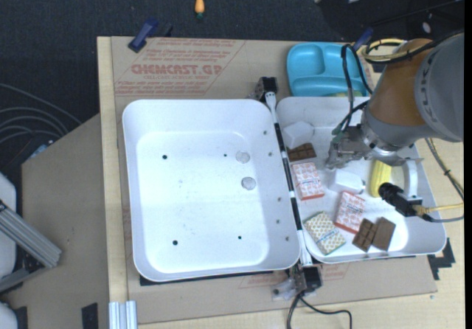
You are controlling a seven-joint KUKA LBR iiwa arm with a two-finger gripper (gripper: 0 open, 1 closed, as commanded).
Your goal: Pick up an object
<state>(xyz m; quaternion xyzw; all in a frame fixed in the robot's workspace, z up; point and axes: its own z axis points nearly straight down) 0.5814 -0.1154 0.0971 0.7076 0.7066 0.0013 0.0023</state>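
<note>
My gripper [341, 155] reaches down into the right bin [424, 243], near that bin's middle. Just left of it lies a small brown bar [301, 151], and below that a red-and-white packet [307, 180]. A yellow object [380, 175] lies to the gripper's right, partly behind a black part of the arm. Toward the bin's front sit a checkered packet [324, 233], a second red-and-white packet [349, 211] and a pair of brown bars [374, 234]. I see nothing held in the gripper.
The left bin [147, 172] holds two small round grey discs [245, 170]. A blue plastic tray [324, 69] stands behind the right bin. A white crumpled piece [299, 132] lies at the right bin's back left. Cables run over the arm's wrist.
</note>
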